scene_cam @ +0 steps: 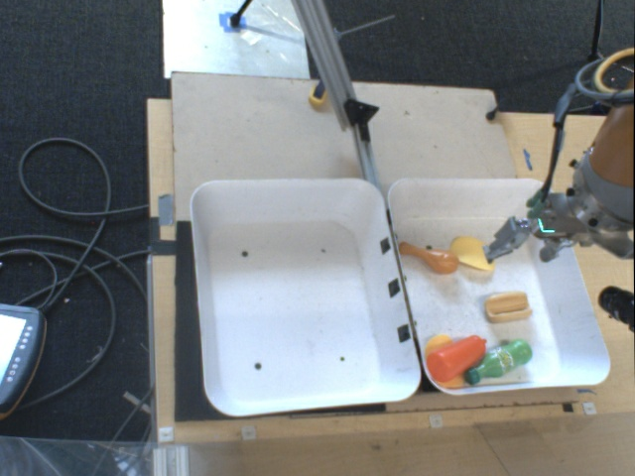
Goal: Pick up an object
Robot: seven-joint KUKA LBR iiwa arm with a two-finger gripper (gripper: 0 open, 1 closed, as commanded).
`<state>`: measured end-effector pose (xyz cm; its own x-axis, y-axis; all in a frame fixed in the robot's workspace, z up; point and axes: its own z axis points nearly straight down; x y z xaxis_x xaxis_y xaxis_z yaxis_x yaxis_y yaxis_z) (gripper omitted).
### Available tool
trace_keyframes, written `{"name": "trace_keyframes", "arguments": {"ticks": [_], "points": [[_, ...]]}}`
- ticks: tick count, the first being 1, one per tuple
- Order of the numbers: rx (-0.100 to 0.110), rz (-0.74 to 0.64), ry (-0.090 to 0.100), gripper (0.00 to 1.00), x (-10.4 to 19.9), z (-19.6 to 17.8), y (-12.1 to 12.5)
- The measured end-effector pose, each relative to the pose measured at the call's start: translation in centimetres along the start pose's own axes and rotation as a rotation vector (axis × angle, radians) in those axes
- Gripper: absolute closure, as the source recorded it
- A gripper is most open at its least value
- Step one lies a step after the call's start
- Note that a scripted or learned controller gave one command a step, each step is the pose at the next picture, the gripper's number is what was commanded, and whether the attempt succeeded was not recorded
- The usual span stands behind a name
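The right bin (566, 296) holds several toy items. A yellow piece (472, 254) lies near its middle, with an orange-brown drumstick-shaped toy (431, 257) just to its left. A hot dog bun (507, 306) rests lower right of them. A red-orange vegetable (456, 356) and a green bottle (500, 361) lie along the front wall. My gripper (498, 245) comes in from the right, low over the bin. Its tip is at the yellow piece's right edge; whether it touches is unclear.
The left bin (213, 266) sits beside the right one, and the two share a raised divider with black clips (393, 288). A slanted metal pole (332, 62) crosses the back board. Cables (60, 256) and a handheld pendant (15, 350) lie on the floor at the left.
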<state>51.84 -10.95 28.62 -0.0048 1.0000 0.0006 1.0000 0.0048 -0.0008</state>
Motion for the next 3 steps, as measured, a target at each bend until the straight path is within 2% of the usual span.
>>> {"name": "trace_keyframes", "arguments": {"ticks": [1,3], "points": [[-0.003,0.002,-0.001,0.00,0.0,-0.1,0.0],[0.003,0.004,0.001,0.00,1.1,9.4,1.1]]}}
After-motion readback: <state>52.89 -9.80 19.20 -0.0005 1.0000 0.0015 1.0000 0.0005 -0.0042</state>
